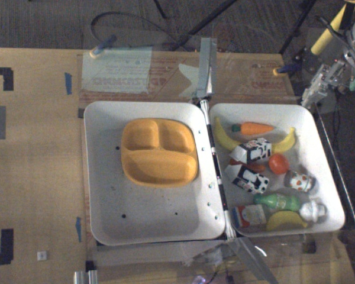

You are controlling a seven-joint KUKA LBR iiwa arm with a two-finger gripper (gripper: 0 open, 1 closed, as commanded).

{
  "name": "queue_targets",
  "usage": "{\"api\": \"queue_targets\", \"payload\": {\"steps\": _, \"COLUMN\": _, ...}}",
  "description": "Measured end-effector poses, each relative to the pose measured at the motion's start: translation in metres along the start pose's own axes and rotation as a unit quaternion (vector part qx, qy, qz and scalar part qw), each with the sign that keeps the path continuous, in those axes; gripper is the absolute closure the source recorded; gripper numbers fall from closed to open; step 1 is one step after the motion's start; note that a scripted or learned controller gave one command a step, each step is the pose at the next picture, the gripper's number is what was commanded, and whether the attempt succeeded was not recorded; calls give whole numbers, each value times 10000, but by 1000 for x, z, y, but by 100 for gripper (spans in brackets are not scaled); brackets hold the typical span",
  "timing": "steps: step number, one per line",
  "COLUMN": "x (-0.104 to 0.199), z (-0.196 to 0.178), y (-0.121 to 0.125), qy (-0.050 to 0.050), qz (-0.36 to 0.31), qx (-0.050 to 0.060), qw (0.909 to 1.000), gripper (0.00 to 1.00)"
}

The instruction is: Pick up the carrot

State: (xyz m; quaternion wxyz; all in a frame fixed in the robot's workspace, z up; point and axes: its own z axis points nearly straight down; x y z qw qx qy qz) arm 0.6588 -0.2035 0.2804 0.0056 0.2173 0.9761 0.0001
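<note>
The carrot (253, 128) lies flat near the far edge of the right bin (325, 158), its green top pointing left and its orange tip pointing right. Just left of it curves a banana (222, 138), running along the bin's left wall and down toward the middle. To the carrot's right, a second banana (286, 141) bends near the far-right corner. Just nearer than the carrot stands a cow-patterned carton (251, 151), and a second carton (247, 178) lies nearer still. An orange ball (278, 163) sits between the cartons and the bin's right wall, with a small white bottle (299, 182) beside it. Along the near edge lie a green bottle (278, 202), a red-labelled pack (251, 216), a yellow piece (286, 219) and a white bottle (313, 210). The left bin (100, 182) carries a yellow divided plate (160, 152) in its far half. My gripper (319, 87) hangs past the right bin's far-right corner, off the bin, well apart from the carrot; whether it is apart or together I cannot tell.
</note>
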Motion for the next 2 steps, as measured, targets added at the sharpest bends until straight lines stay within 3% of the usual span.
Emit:
{"api": "queue_targets", "payload": {"steps": 1, "x": 0, "z": 17, "y": -10, "qy": 33, "qz": -1599, "qx": -4, "qw": 9871, "gripper": 100}}
{"api": "queue_targets", "payload": {"steps": 2, "x": -8, "z": -4, "y": -4, "qy": -5, "qz": -2077, "qx": -4, "qw": 9782, "gripper": 100}}
